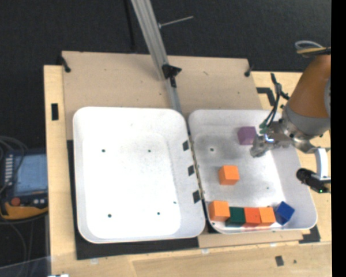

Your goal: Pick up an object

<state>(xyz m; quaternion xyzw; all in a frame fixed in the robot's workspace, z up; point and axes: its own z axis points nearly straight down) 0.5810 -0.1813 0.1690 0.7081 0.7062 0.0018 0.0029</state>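
Camera view
Surface: tan bench (132,77) on dark flooring; two shallow white bins side by side; slanted metal pole (153,30) crossing above the left bin's far edge; a small screen unit with cables (26,180) off the left side
Left bin: (89,126) bare white floor with a few dark dots
Right bin: (291,175) carries all the blocks
Candidate objects: purple block (247,134) near the far wall; lone orange block (229,174) mid-floor, apart from everything; a row against the near wall – orange block at the row's left end (219,210), green block (237,215), two more orange, blue block (284,212) at the right end, tilted
Arm: enters from the right, orange band above the wrist; gripper (259,150) low over the right bin, just beside the purple block on its near-right side
Jaws: too small and blurred; cannot tell whether open or closed; nothing seen held
Step in hand (judgement): lining up on the purple block, the nearest target
To do it well: centre the jaws over the block, square to its faces, descend straight
Edges: bin's far wall lies near the purple block; little slack on that side
Open room: clear floor between purple block and lone orange block; the near-wall row is packed, poor access
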